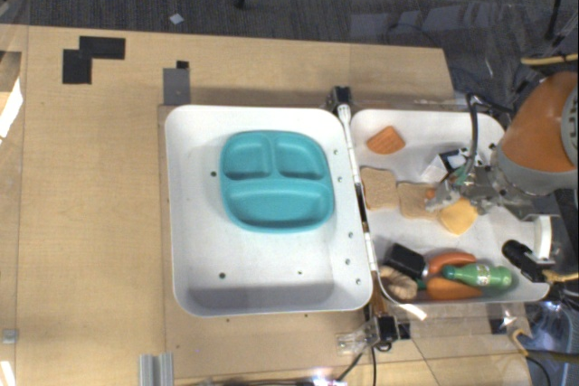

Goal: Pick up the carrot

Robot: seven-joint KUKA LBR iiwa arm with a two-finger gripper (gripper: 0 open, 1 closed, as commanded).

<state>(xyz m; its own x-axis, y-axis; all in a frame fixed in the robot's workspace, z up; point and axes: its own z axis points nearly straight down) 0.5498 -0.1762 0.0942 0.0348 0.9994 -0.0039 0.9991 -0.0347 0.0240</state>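
Overhead view of the bench with two shallow white bins side by side. The left bin (194, 194) holds a teal divided plate (276, 179). The right bin (412, 127) holds the clutter: an orange wedge-shaped piece (386, 140) near its far edge, two tan bread-like slices (380, 189) at centre, a yellow block (458, 217), and, along the near wall, a black object (405, 262), a green bottle (479, 277) and the carrot (450, 287). The carrot lies lengthwise against the near wall, with the green bottle resting across or just beside its upper side; a second orange-red item (448, 262) sits just behind it. The arm (543, 140) enters from the right, and its gripper (460, 185) hovers over the middle of the right bin, near the yellow block and well apart from the carrot. Whether the tool is released or clenched cannot be told here, and nothing is seen grasped. Judged stage: approach, with the pick not yet begun. The next move calls for travel toward the near wall, then a descent that clears the bottle and the bin wall.
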